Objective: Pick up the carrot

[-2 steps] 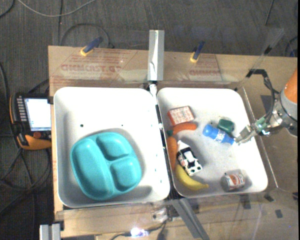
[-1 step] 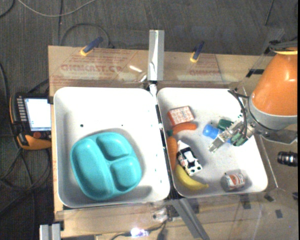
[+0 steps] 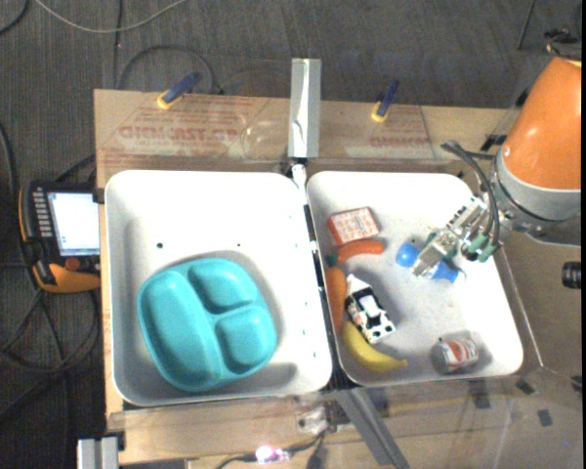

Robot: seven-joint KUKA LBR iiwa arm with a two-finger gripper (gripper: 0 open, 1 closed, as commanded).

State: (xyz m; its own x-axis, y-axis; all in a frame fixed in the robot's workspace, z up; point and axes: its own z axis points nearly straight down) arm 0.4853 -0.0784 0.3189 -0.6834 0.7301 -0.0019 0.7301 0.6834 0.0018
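Observation:
The carrot [image 3: 336, 285] is an orange tapered piece lying lengthwise against the left wall of the right bin [image 3: 488, 340]. A small green tip shows at its far end. My gripper [image 3: 432, 261] hangs over the middle right of the same bin, well to the right of the carrot. It sits directly above a blue object [image 3: 408, 256], which it partly covers. Nothing of the carrot is near the gripper.
A red-orange sausage [image 3: 361, 248] and a red box [image 3: 353, 225] lie just beyond the carrot. A black-and-white toy [image 3: 369, 317] and a banana [image 3: 373, 354] crowd its near end. A can [image 3: 456, 352] lies front right. The left bin [image 3: 127, 213] holds a teal divided plate [image 3: 207, 322].

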